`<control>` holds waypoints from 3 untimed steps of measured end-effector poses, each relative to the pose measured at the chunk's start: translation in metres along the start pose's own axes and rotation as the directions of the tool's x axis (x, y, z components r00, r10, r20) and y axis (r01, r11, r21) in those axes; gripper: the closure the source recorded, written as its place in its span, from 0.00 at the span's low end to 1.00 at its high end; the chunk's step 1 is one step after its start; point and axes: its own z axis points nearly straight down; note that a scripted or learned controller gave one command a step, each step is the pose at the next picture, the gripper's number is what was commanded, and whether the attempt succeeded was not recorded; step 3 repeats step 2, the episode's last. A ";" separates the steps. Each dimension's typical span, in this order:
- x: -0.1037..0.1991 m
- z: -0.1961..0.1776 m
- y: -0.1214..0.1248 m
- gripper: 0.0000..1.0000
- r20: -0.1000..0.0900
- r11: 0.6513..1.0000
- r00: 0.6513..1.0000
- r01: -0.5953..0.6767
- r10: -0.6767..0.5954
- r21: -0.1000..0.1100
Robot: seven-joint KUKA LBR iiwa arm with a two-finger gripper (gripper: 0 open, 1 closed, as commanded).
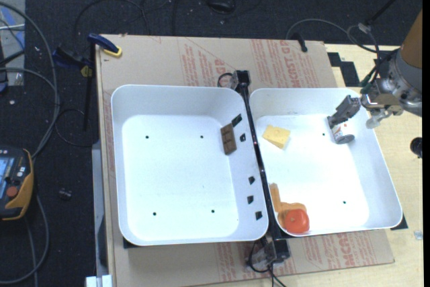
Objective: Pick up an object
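My gripper (357, 116) hangs over the far right part of the right bin (376, 165), with the arm coming in from the right edge. Its two fingers stand apart, so it is open. One dark finger (341, 111) points down-left and ends right above a small silver-and-red can (344, 135) on the bin floor. The can sits beside that fingertip, not between the two fingers. A yellow block (276, 136) lies to the left of the can. In the bin's near left corner sit a red ball (294, 220) and an orange piece (276, 197).
The left bin (134, 144) holds a brown block (228, 139) leaning at its right wall. Black clips (254, 198) run along the divide between the bins. Cables and a yellow-blue clamp (106, 45) lie beyond the cardboard base.
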 end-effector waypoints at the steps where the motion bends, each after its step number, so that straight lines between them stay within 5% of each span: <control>1: -0.029 -0.006 0.037 0.00 0.001 1.000 1.000 -0.001 0.001 -0.001; 2: -0.060 0.035 0.086 0.00 -0.001 1.000 1.000 -0.001 0.001 0.003; 3: -0.060 0.035 0.086 0.00 -0.001 1.000 1.000 -0.001 0.001 0.003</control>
